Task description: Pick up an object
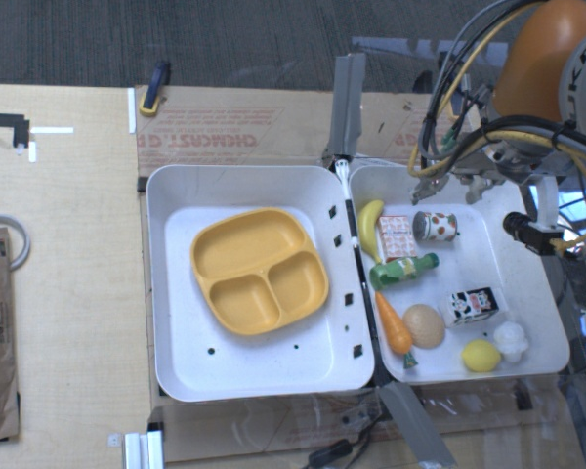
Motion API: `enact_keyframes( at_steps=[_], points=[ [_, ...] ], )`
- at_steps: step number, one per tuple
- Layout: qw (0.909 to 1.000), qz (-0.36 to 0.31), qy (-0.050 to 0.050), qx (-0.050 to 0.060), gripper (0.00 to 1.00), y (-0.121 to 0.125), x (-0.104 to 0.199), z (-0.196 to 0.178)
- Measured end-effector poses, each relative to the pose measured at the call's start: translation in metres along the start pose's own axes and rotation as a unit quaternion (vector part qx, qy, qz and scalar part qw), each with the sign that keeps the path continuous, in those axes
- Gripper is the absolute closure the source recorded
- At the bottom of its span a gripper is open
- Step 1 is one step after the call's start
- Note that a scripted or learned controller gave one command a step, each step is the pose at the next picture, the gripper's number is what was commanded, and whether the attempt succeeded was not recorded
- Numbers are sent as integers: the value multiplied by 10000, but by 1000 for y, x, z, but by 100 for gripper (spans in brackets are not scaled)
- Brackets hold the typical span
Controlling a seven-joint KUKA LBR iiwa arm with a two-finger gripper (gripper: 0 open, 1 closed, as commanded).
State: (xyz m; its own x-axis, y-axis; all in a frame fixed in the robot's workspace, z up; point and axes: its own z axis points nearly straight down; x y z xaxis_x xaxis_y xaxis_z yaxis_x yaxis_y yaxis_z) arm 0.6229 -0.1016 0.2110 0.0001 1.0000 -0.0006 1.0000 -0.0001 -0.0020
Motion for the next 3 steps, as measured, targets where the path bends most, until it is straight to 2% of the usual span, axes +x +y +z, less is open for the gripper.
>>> enact_keyframes(
  at_steps=[1,2,3],
  points=[
    [9998,165,-17,-56,0,-8,-34,114],
    [9998,178,-20,-63,100,-8,-35,104],
    [9807,-1955,-18,-24,100,19,-91,41]
  ],
)
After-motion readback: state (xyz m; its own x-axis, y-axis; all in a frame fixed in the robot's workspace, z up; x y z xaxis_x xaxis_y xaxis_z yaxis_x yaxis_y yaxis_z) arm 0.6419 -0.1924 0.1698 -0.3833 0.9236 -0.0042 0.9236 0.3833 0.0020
